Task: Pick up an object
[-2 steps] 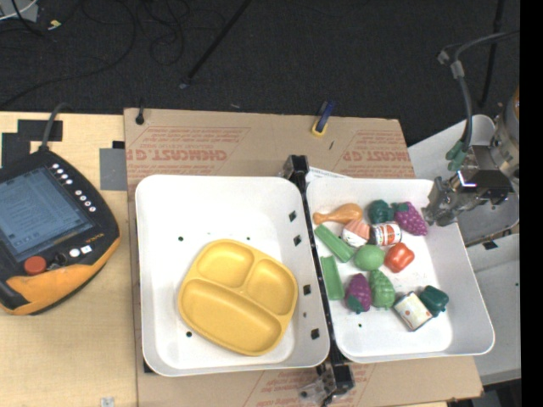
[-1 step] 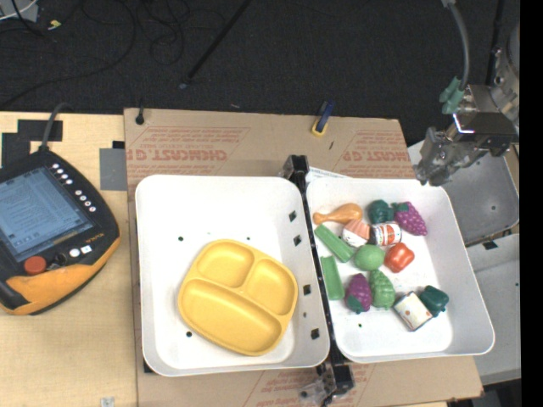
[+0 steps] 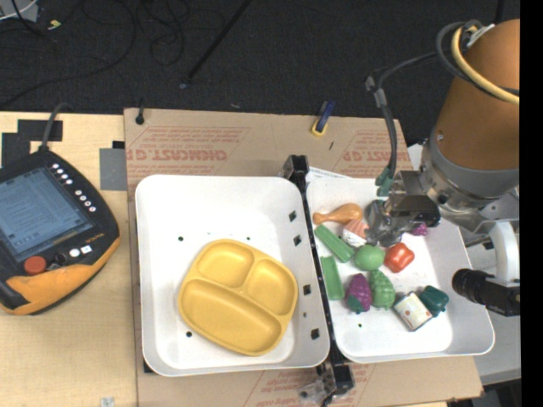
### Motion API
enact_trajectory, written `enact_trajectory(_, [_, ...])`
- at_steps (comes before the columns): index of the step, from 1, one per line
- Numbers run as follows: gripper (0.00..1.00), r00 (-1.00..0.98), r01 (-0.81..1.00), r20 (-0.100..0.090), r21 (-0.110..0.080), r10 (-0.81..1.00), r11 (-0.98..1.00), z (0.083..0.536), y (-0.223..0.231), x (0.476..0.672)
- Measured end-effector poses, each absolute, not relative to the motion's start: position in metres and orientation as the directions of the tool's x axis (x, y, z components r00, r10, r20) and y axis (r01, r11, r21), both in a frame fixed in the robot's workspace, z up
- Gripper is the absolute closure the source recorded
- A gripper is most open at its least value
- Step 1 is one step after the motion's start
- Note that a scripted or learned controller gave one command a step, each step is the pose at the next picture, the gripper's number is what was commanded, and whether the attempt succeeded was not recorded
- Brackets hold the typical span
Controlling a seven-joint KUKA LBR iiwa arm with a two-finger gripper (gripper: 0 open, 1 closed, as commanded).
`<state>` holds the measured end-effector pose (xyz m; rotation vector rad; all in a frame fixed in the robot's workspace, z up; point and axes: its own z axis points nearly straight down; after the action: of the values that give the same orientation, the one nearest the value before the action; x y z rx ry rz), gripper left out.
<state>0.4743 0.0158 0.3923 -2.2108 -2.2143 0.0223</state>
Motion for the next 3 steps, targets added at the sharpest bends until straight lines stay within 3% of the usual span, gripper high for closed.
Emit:
enact_trajectory(1, [1.0,0.001,1.0,-0.001,-0.022,1.0,-0.001,0.218,0.007,0.474])
enact_trajectory(2, [1.0,0.009,1.0,0.001,-0.009,1.0,-0.009,0.236,0.005,0.476])
enact_trajectory(3, [1.0,-0.008,1.0,0.005,0.013,1.0,0.008,0.376,0.068,0.477])
